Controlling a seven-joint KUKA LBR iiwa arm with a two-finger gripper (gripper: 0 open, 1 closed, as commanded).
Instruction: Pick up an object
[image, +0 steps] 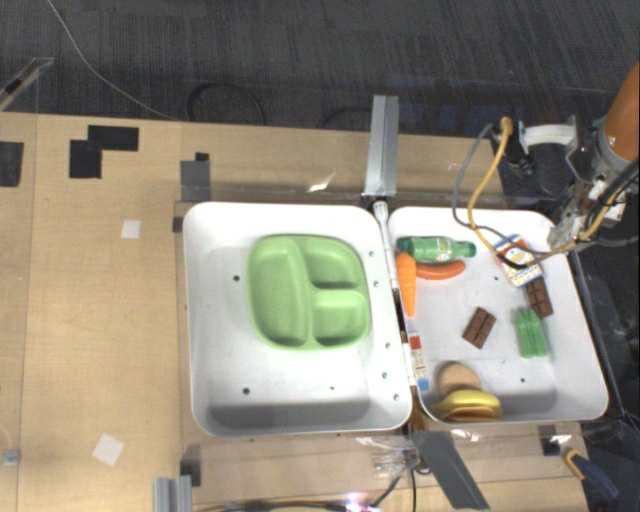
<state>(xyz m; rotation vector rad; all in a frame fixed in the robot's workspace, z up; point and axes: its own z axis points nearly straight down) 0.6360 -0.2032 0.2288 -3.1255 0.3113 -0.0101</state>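
No readable text anywhere (print on the small carton (519, 261) too blurred)

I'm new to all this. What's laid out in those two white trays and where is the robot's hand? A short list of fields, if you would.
left bin: holds a green divided tray
right bin: holds several small items
far edge of right bin: green bottle lying down, carrot beside it
middle of right bin: brown chocolate bar, green packet
near edge of right bin: banana with a round tan item behind it
gripper: over the right bin's far right corner, nothing seen between its fingers
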